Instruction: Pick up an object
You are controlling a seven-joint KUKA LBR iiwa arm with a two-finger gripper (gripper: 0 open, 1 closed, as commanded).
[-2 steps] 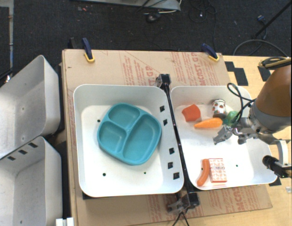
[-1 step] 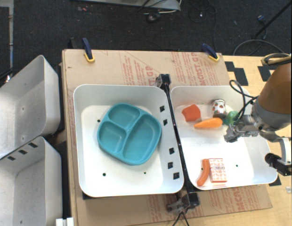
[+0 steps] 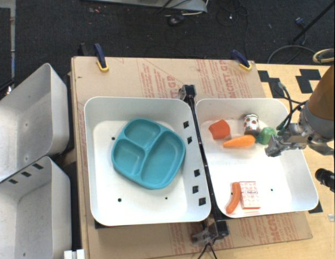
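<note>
In the right bin (image 3: 297, 193), a small red-and-white box (image 3: 249, 195) lay nearest, an orange carrot (image 3: 239, 141) farther back. The gripper (image 3: 276, 145) hovered beside a green object (image 3: 266, 135); its opening was unreadable.

One camera is fixed above the bench (image 3: 135, 74), looking down at a slant. It takes in both bins from a moderate distance.
</note>
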